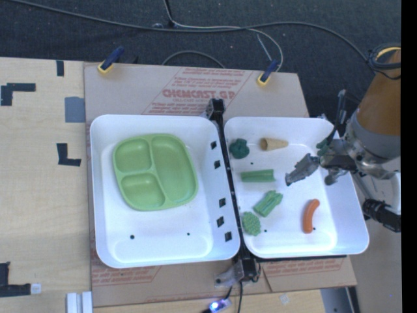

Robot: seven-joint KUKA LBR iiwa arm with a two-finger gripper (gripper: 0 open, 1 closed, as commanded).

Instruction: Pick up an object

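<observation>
Plate [155, 172] first: a green plate with three parts sits in the left bin [104, 194]. It lies flat in the upper half of that white bin. The two bins touch in the middle, with a black strip between them.

The right bin [339, 237] holds the small toys. Near its top left is a dark green round toy [239, 149]. Just to the right of it lies a tan cone [274, 144], on its side. Below these is a long green stick [257, 175], lying flat. Lower down is a light green bumpy piece [268, 203], tilted. Near it, by the bin's left wall, is a small green bumpy ball [251, 223]. Over to the right lies an orange sausage toy [311, 215], well apart from the green things.

The gripper [301, 169] hangs over the right bin, between the green stick and the orange sausage toy. It is dark and points to the left and down. I cannot tell if it is spread or pressed together. No toy can be seen in it. The grey arm [374, 132] with its orange band comes in from the right edge, over the bin's right wall.
</observation>
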